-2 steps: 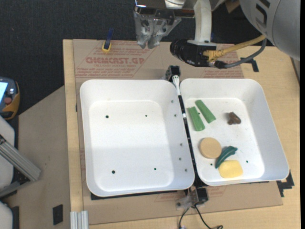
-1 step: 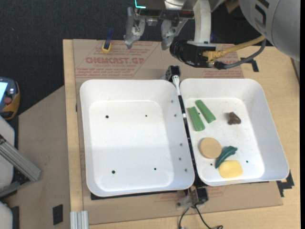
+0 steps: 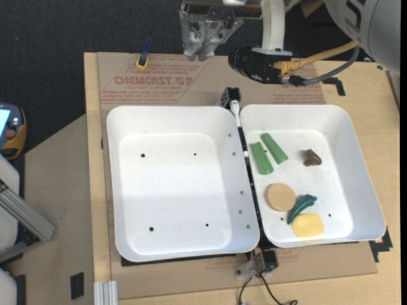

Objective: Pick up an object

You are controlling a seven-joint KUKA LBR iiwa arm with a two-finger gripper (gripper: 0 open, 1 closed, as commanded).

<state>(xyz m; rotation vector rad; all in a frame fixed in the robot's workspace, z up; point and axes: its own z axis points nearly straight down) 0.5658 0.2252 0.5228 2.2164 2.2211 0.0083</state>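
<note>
The end effector (image 3: 202, 43) hangs high above the counter's (image 3: 318, 94) far edge, probably parked clear of the bins; I cannot tell its state. All candidates lie in the right bin (image 3: 362, 164): two green sticks (image 3: 268, 152), a tan disc (image 3: 280, 196), a yellow piece (image 3: 308, 225).

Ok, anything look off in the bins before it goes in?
Nothing stands out. All pieces lie inside the right bin: two green sticks, brown lump, tan disc, green pod, yellow piece. None spilled.
</note>
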